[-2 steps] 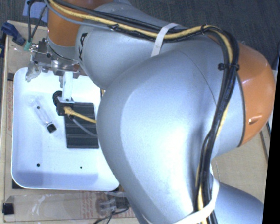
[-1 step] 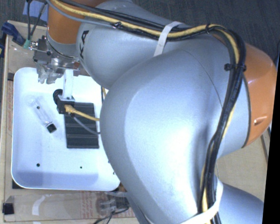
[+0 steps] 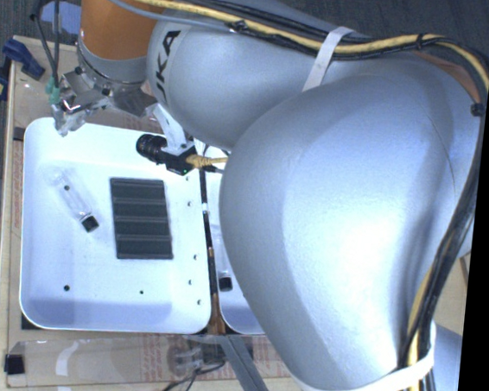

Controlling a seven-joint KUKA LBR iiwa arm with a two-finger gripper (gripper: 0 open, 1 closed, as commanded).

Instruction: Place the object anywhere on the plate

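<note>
Camera view: end effector (image 3: 65, 113) hangs over the left bin's (image 3: 25, 297) rim at 11 o'clock, can't tell its grip state, nothing visibly held. Likely object, a small clear tube with dark cap (image 3: 77, 204), lies in that bin at 9 o'clock, just beside the dark ribbed plate (image 3: 141, 218). Risk: tube is see-through and round, so a grasp could miss or roll it; the arm's bulk hides the right bin.

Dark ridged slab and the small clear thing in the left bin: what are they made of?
The ridged slab looks like matte dark grey plastic or rubber: dull, with parallel ribs and no glare. The clear thing looks like transparent plastic or glass with a black cap; the bin shows through it. Too small to settle.
</note>
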